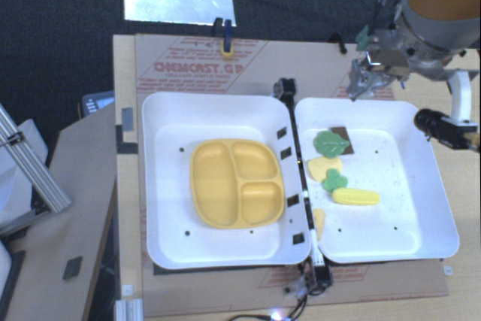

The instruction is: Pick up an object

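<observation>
Hand (366, 85) above right bin (428, 184), grip unclear; glossy yellow corn (355, 197) inside.

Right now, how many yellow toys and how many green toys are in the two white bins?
Yellow: 4 (divided tray, corn, pale piece, small piece by the divider)
Green: 2 (leaf, broccoli)
Total: 6

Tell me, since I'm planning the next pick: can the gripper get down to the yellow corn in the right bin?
Probably yes. The gripper hangs above the right bin's far rim, and the yellow corn lies uncovered, with only a small green piece touching its left end.
</observation>
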You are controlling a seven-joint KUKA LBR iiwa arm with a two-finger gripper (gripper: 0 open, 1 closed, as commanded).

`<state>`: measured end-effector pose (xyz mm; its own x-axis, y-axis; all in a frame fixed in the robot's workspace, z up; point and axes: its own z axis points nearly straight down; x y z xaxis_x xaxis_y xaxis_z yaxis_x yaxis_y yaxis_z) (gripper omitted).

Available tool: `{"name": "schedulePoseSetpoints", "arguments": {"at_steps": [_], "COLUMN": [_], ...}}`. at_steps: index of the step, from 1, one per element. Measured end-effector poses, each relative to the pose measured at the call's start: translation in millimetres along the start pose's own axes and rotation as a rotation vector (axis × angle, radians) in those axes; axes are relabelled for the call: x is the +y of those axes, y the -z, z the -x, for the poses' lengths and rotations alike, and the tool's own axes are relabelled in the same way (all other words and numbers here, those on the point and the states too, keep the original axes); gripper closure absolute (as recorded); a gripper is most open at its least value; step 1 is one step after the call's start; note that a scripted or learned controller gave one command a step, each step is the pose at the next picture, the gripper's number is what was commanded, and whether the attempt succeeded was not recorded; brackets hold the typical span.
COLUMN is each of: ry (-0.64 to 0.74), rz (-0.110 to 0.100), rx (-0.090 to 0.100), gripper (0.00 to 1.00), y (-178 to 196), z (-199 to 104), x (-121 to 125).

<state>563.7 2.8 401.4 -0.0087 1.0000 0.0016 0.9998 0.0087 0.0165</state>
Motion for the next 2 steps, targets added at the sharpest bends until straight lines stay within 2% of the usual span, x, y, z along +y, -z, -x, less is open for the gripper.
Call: {"name": "schedulePoseSetpoints", "arguments": {"at_steps": [1,2], "ry": [0.007,0.000], "rz": [-0.007,-0.009], "rx": [0.003,0.002], "gripper": [1.00,1.00], "y": [68,139], "z": [-99,-121], "x": [-26,-76]}}
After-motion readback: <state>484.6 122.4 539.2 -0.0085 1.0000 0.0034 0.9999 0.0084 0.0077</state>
